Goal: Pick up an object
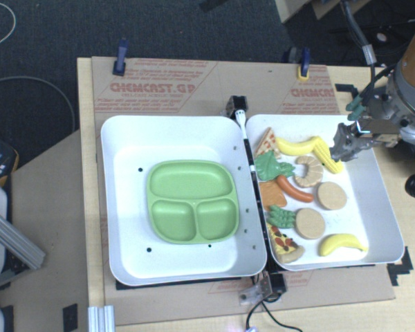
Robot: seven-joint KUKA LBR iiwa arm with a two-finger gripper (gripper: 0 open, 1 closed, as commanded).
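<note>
Over right bin (380,206), gripper (342,151) just beside corn cob (326,155); gripper state unclear

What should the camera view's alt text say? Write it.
A robot gripper hovers at the upper right of the right bin, which holds toy food, including two bananas, beside the left bin holding a green divided plate.

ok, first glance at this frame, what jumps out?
The green divided tray sits alone in the left bin. The right bin holds a crowded pile of toy food, two bananas among them. The gripper hangs over that bin's upper right, beside the corn cob.
</note>
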